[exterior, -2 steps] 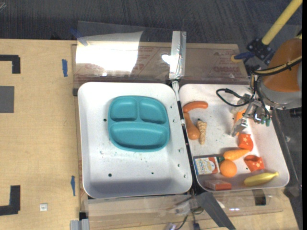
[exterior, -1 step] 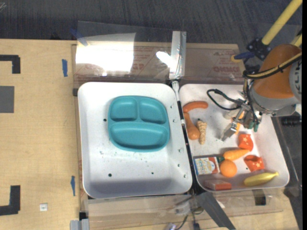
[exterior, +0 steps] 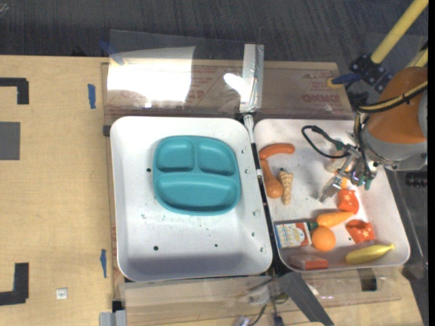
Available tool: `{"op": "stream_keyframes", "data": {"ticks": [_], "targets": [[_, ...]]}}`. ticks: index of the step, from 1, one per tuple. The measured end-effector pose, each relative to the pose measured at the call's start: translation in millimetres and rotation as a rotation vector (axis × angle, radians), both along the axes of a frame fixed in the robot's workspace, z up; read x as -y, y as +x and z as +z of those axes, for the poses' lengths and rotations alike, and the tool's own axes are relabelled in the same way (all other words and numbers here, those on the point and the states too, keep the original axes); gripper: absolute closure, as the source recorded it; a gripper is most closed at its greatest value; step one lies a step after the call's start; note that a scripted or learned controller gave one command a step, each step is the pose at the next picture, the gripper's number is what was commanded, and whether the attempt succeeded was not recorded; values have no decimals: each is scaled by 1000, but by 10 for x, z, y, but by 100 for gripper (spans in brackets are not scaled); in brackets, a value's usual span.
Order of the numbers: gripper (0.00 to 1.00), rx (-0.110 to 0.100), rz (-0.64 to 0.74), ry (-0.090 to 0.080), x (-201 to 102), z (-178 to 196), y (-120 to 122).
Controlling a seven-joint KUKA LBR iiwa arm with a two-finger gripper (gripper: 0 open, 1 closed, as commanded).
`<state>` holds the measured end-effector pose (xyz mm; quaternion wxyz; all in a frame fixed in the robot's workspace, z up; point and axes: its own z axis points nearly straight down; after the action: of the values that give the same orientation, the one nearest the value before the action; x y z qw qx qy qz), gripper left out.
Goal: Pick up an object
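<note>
My gripper (exterior: 342, 179) hangs over the right bin (exterior: 397, 212), near its right side, under the grey arm with the orange band (exterior: 399, 111). Directly below and touching or just above it lies a red pepper-like toy (exterior: 347, 201). An orange carrot-like piece (exterior: 333, 219) and an orange ball (exterior: 323, 239) lie in front of that. A second red piece (exterior: 359, 231) and a yellow banana (exterior: 369, 252) sit near the bin's front right corner. Nothing shows clearly held.
An orange sausage (exterior: 276, 150), another orange piece (exterior: 273, 183) and a beige ridged piece (exterior: 286, 186) lie at the right bin's left side. A small carton (exterior: 292, 234) rests at its front. The left bin (exterior: 129, 229) holds a teal divided plate (exterior: 197, 175). A black cable (exterior: 316, 138) loops near the wrist.
</note>
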<state>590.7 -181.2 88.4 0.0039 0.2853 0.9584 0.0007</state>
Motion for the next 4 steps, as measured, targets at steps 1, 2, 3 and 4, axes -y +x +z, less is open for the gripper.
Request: {"op": "stream_keyframes", "data": {"ticks": [1, 2, 3, 4], "targets": [[0, 1, -43, 0, -3, -1, 3], [0, 1, -44, 0, -244, 3, -110], [0, 2, 154, -3, -58, -9, 440], [100, 17, 155, -8, -62, 146, 482]]}}
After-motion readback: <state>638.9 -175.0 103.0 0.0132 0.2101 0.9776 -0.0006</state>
